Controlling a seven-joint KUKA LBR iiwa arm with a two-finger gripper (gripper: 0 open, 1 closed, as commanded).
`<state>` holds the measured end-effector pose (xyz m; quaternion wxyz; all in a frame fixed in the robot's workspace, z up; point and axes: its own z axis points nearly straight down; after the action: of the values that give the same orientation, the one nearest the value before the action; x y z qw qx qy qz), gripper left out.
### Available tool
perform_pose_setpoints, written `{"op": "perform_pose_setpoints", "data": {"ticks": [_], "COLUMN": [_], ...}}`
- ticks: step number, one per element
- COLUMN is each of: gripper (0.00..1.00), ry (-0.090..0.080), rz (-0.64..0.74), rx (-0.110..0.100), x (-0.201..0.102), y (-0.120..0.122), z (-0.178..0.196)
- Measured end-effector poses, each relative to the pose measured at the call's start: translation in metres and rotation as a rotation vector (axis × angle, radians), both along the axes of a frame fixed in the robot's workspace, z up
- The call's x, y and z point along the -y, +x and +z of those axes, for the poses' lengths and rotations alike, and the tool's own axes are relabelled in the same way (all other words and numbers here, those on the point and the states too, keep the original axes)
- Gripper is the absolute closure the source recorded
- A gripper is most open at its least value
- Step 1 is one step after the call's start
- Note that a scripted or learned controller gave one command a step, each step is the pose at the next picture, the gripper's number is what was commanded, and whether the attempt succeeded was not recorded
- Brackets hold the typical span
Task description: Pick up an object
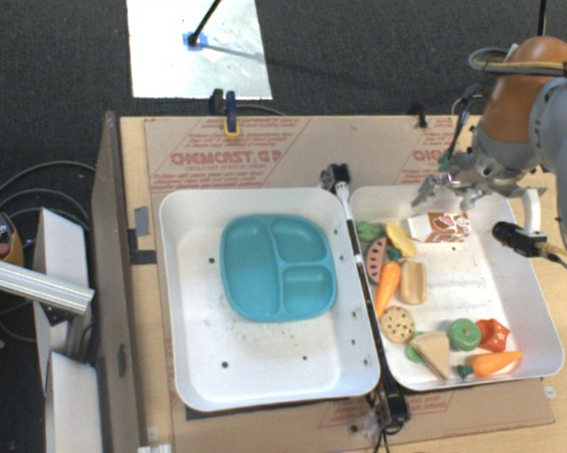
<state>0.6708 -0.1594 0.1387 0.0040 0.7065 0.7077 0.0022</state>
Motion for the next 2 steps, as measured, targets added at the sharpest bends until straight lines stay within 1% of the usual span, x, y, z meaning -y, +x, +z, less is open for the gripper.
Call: {"op": "perform_pose_setpoints", "data": {"ticks": [1,2], "gripper": [0.00,0.00], "ry": [0.005,0.001], "rz": [0.004,-0.001], "rx": [-0.011,-0.005], "x": [-0.043,-0.058], "y": [-0.050,-0.070], "z": [-0.009,-0.040]}}
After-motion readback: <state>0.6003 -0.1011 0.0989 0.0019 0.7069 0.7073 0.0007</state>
